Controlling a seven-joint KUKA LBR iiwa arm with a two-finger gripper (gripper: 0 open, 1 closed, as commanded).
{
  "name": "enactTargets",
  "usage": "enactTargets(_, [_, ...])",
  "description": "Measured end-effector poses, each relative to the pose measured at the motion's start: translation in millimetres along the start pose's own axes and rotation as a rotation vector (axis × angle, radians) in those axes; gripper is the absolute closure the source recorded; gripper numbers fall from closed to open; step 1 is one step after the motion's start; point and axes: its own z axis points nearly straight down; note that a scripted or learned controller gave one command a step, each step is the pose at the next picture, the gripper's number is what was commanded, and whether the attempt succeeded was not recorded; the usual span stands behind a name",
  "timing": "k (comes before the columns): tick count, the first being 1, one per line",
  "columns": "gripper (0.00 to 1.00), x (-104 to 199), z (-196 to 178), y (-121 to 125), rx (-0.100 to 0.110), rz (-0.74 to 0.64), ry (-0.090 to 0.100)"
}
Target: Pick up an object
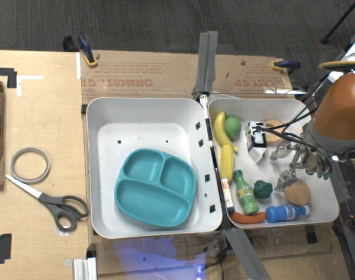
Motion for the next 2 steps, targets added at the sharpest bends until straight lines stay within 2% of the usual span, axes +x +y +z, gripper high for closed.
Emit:
enactTargets(1, [0.00,-59.7,0.1,42.4,0.000,0.229,-0.001])
enactTargets(2, [0.00,-90.1,-0.1,66.1,0.000,0.322,-0.001])
